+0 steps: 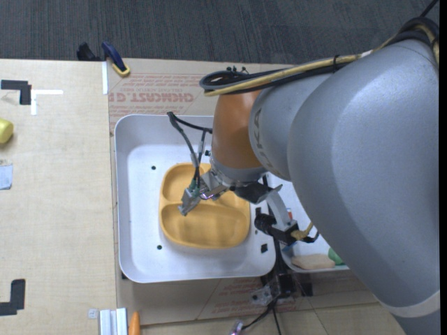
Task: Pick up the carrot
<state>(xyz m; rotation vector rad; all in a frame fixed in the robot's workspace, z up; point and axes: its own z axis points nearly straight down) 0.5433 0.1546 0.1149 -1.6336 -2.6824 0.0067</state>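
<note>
Pale wooden bench [56, 222] under a white bin [136, 257], which holds a yellow divided tray [209, 232]. Red mirrored lettering on the cardboard [150, 96] behind the bin cannot be read for certain. Gripper [190, 202] hangs over the tray's divider — whether its jaws are parted or clenched, I cannot tell. Carrot: no spot I can identify.

bin [136, 257]: sitting on the bench [56, 222], toward the right half of it
tray [209, 237]: lying inside the bin, roughly in the middle
gripper [190, 202]: hanging over the tray, right around its dividing ridge
arm [349, 152]: coming in from the right, covering the bin's right side
clamp [115, 58]: lying behind the bin, near the bench's far edge
</note>
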